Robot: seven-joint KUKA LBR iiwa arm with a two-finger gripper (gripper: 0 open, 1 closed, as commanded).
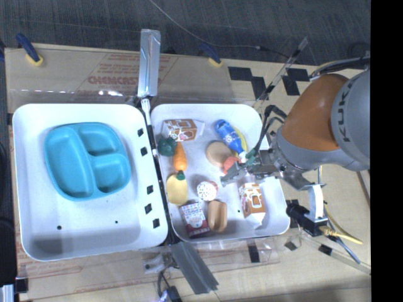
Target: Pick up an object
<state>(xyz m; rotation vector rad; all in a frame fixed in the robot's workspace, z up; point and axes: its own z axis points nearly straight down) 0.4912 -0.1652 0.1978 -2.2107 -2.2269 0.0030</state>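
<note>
While the end effector (242, 166) hangs over the right bin (272, 226), whether it is open or closed cannot be told; toy foods below: carrot (180, 156), lemon (177, 188), blue bottle (228, 135), carton (252, 201). Left bin (38, 231): blue divided plate (87, 158).

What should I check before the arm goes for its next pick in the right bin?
1. Gripper over the right bin: ok.
2. Anything between its fingers: cannot tell.
3. Nearest targets, small carton and tan potato-like piece, unobstructed from above: ok.
4. Items crowded along the bin's near edge, hot dog bun against red packet: not ok.
5. Blue divided tray in the left bin, away from the arm: ok.
</note>
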